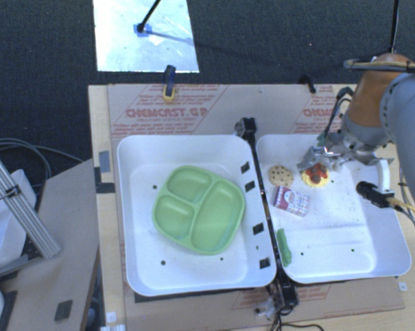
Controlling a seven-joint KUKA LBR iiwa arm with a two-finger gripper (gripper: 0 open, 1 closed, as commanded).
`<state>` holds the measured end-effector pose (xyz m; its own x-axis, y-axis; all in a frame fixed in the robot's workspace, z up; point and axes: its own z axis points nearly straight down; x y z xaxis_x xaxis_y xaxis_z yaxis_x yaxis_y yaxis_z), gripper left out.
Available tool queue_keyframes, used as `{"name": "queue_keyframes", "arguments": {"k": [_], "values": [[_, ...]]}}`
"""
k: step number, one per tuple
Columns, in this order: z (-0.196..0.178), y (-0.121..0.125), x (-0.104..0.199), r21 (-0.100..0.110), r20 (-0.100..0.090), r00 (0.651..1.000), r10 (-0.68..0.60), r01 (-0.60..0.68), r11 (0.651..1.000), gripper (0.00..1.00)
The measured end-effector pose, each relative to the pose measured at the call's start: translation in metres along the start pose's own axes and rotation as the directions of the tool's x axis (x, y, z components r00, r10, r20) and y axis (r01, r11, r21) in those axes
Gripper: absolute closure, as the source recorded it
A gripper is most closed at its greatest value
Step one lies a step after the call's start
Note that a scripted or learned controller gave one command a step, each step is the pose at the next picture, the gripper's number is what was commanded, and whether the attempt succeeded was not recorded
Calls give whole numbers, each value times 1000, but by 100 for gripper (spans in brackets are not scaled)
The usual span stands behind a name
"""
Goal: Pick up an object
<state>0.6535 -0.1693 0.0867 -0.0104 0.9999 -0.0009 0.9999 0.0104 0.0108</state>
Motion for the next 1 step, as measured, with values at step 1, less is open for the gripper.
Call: {"name": "queue_keyframes", "arguments": {"k": [1], "values": [[2, -104, 20, 19, -4, 1000, 11, -11, 1000, 0]]}}
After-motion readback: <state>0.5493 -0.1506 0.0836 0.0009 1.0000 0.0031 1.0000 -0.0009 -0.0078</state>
